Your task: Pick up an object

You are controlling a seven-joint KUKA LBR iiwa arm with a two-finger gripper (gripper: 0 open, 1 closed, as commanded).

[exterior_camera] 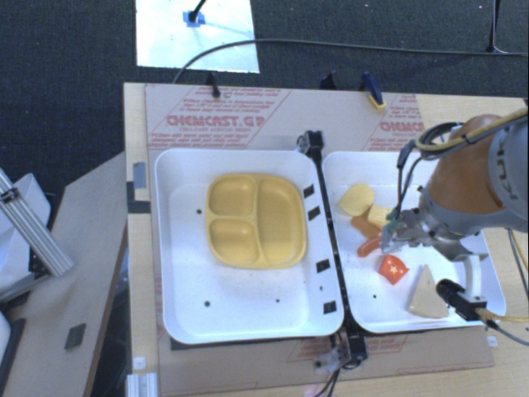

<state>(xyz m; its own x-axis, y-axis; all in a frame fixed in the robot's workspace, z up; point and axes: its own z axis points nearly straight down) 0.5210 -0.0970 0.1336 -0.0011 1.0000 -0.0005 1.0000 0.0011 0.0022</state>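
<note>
bench with two shallow white bins side by side, a black divider strip with clips running between them. left bin [178, 304]: one yellow sectioned tray [254, 220], three compartments, lying flat near the middle. right bin [364, 308]: a cluster of small items. pale yellow rounded piece [356, 198] toward the bin's upper left; a smaller yellow block [378, 215] just beside it; an orange piece [364, 225] touching below those two; a red-orange elongated piece [369, 247] lower, next to the gripper; a red cube-like piece [393, 268] near the bin's middle; a beige wedge [427, 294] close to the lower rim, just right of the red piece. arm: grey with orange band, entering from the right, bent over the right bin. gripper [390, 236]: low among the items, tip between the yellow block and the red-orange piece, above the red cube. jaw state: cannot tell, tip blurred and partly masked by the wrist; nothing seen between the jaws.
</note>
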